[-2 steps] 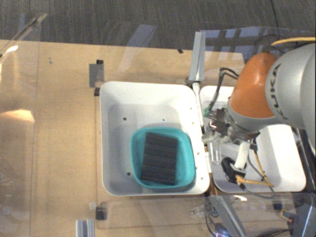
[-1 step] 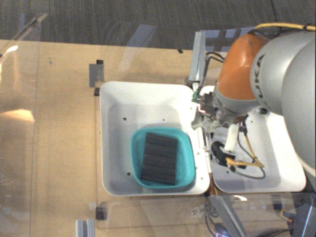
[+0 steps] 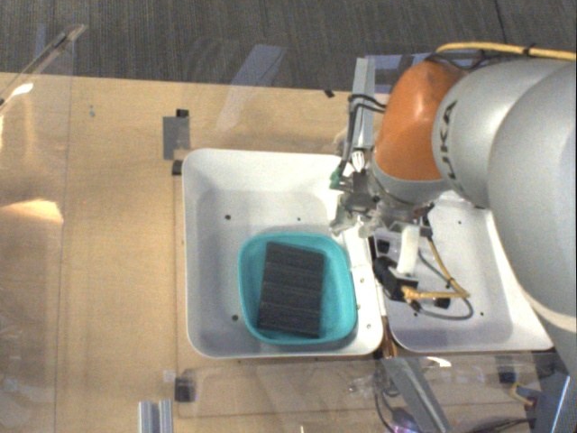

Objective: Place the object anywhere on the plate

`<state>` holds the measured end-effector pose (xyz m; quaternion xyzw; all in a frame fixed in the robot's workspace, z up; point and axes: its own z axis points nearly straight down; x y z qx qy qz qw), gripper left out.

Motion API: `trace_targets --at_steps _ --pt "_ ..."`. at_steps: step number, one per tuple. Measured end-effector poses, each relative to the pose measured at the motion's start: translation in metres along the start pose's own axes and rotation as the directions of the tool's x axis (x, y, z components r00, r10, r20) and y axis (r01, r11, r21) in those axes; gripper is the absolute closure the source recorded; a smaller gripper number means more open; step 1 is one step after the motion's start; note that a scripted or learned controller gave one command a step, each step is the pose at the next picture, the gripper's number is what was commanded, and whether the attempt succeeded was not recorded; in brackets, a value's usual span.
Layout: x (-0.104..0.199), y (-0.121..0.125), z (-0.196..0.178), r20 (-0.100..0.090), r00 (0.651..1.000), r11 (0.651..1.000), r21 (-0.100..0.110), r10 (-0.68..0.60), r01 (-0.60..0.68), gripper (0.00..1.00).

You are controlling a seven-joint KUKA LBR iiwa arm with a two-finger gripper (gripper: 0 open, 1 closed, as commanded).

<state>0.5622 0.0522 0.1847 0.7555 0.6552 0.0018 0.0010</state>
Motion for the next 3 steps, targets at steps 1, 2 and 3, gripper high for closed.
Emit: trace_targets --at_steps 1,2,3 --pt "0.0 0.0 0.0 0.0 1.0 1.0 0.0 0.001 -0.001 0.0" --pt "-0.052 -0.024 -0.218 0.0 1.0 1.0 -0.01 0.014 -0.014 0.0" --pt "0.08 -0.085 -0.211 -0.001 0.999 0.999 -0.003 0.039 -0.039 0.0"
